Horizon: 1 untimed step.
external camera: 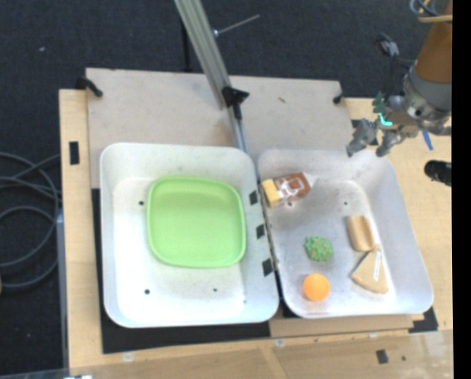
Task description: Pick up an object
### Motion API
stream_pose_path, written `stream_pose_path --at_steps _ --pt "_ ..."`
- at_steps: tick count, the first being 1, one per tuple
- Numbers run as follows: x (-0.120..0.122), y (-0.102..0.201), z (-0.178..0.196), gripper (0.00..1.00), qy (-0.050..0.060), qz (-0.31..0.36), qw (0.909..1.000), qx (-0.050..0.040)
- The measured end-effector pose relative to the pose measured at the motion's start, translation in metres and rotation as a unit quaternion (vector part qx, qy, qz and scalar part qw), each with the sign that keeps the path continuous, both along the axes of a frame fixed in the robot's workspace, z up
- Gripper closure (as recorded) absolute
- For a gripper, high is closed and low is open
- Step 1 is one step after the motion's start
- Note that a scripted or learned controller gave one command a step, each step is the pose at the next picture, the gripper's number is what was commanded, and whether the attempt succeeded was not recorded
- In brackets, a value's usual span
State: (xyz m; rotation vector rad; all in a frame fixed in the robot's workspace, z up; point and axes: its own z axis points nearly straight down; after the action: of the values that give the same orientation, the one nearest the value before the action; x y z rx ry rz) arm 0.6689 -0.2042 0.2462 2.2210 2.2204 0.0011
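the wooden table [77,212] carries two shallow white plastic bins. the left bin [121,290] holds a square light-green plate [196,221], near its middle. the right bin [405,212], touching the left bin's edge, holds five small things: a brown-and-white packet [287,188] near the shared edge, a tan wedge [371,273], a tan bread roll [360,232] just above the wedge, an orange ball [316,287], and a green knobbly lump [319,248]. the gripper [370,142] hovers over the right bin's far rim, fingers apart, nothing between them.
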Motion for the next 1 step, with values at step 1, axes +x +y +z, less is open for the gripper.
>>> stream_pose_path --at_steps 1 --pt "0.0000 0.0000 -0.0001 0.00 0.000 0.000 1.0000 0.0000"
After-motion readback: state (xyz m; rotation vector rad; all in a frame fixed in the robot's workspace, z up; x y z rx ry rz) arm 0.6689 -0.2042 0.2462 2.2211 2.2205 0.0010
